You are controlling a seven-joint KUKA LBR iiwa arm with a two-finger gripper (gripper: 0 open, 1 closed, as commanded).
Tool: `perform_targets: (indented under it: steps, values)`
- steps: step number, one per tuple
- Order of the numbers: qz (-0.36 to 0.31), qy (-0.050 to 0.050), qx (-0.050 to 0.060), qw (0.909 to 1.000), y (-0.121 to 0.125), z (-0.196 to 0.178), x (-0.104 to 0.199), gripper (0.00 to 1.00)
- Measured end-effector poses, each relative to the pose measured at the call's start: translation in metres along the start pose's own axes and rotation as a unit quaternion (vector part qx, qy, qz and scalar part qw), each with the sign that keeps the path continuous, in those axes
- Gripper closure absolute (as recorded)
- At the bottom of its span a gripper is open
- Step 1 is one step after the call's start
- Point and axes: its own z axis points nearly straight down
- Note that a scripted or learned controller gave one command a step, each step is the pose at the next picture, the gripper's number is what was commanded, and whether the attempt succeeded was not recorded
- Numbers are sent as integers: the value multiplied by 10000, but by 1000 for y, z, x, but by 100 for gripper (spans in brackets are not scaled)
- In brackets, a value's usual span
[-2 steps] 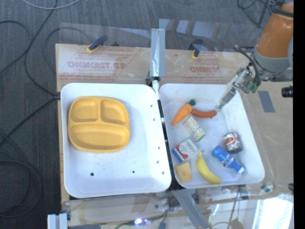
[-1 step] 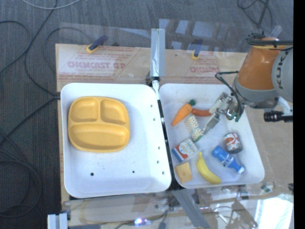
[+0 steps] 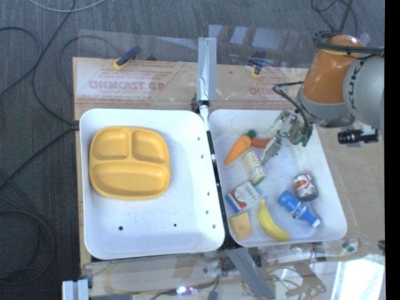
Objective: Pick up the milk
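The milk (image 3: pixel 243 195) is a small white carton with red and blue print, lying on its side near the front left of the right bin (image 3: pixel 325 167). My gripper (image 3: pixel 271 150) hangs over the back middle of that bin, above and to the right of the milk and well apart from it. Its tip points down and to the left, close to an orange carrot piece (image 3: pixel 260 143) and a speckled cream block (image 3: pixel 253 166). I see nothing held in the gripper.
A carrot (image 3: pixel 237 149) lies at the right bin's back left. A cracker (image 3: pixel 240 225), a banana (image 3: pixel 272 222), a blue bottle (image 3: pixel 297 208) and a red-and-white can (image 3: pixel 304 186) crowd its front. The left bin (image 3: pixel 187 217) holds a yellow divided plate (image 3: pixel 129 162).
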Motion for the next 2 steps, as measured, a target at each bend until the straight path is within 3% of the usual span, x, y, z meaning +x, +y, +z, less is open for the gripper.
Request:
perform_targets:
  steps: [1,2]
  values:
    - [0,-19,-11,10000,1,-10,-1,100]
    - [1,-37,-23,10000,2,-20,-1,100]
